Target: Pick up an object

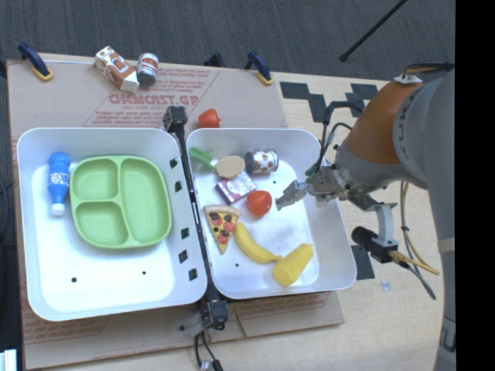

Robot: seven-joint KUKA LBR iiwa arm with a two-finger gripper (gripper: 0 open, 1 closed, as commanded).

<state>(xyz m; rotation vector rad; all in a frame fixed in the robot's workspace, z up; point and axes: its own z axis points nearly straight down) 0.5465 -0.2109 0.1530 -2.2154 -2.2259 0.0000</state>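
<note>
Tomato [260, 202] sits mid right bin [334, 230], nearest candidate to tool [290, 195], just beside its tip. Tool hangs over bin's right half, nothing between fingers; can't tell if spread or pressed together, too small/blurred.

Risks, as judged:
- Round tomato prob. rolls off if fingers land off-centre.
- Crowded: pink packet [238, 185], can [262, 161], pizza slice [221, 224], banana [255, 243] all near; descent could shove neighbours or pinch two.
- Yellow piece [293, 264] near bin wall, approach there may hit rim.
</note>
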